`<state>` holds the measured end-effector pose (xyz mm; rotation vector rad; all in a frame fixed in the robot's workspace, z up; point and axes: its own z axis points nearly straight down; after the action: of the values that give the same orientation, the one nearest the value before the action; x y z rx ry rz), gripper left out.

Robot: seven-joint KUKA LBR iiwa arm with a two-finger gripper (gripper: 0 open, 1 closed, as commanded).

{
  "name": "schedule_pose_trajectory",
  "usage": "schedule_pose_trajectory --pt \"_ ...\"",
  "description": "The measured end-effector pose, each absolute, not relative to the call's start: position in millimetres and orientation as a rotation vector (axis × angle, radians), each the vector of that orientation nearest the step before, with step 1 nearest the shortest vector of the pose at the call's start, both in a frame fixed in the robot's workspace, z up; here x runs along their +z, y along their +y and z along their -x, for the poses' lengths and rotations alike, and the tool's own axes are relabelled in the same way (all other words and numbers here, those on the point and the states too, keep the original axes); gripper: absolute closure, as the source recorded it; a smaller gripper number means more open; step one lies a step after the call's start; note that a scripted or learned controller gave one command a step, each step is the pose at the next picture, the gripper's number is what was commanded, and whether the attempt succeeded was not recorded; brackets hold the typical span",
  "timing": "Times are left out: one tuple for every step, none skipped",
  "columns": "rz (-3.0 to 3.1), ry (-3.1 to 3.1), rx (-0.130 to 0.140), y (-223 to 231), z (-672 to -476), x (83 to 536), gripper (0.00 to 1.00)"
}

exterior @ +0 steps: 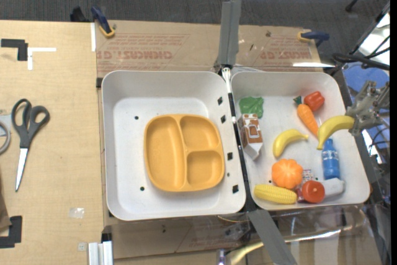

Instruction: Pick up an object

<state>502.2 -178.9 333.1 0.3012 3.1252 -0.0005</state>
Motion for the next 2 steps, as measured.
schedule_pose_trajectory --pt "-0.298 3.121 -0.003 -179.1 -504.1 342.6 1.00" --pt "-0.295 3.118 -0.004 -179.5 -505.9 351.8 1.00"
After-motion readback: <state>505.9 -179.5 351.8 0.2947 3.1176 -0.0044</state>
